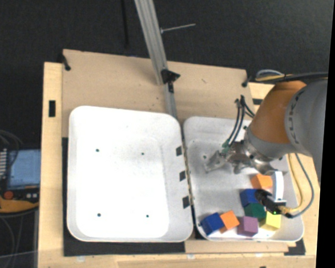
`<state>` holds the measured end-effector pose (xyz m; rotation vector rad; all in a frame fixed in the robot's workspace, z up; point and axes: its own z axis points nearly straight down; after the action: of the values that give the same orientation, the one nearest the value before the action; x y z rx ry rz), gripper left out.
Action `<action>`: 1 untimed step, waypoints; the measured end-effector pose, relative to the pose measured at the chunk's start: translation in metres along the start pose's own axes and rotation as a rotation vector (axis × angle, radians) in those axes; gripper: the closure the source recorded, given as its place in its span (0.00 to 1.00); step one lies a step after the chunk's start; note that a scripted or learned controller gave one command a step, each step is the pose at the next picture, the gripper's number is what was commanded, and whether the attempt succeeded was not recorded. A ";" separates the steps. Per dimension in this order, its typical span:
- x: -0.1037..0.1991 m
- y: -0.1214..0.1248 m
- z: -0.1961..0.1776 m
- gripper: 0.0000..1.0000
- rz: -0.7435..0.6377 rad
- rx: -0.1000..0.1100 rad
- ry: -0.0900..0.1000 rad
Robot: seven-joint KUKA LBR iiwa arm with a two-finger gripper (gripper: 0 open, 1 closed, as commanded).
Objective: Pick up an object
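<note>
Tool (214,161), grip state unclear, over bare floor of right bin (207,133); blocks (248,213) crowded along near-right edge.

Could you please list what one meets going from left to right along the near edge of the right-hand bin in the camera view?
Blue block → orange block → purple block → yellow block, all lying along the near wall of the right bin.

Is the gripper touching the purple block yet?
Apart. The camera view shows the gripper over bare bin floor, with a plain gap to the purple block near the right bin's front wall.
</note>
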<state>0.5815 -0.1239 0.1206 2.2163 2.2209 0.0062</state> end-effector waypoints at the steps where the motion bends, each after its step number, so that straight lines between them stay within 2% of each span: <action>1: 0.000 0.000 -0.008 1.00 0.009 0.001 0.003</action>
<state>0.5812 -0.1243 0.1285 2.2283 2.2127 0.0078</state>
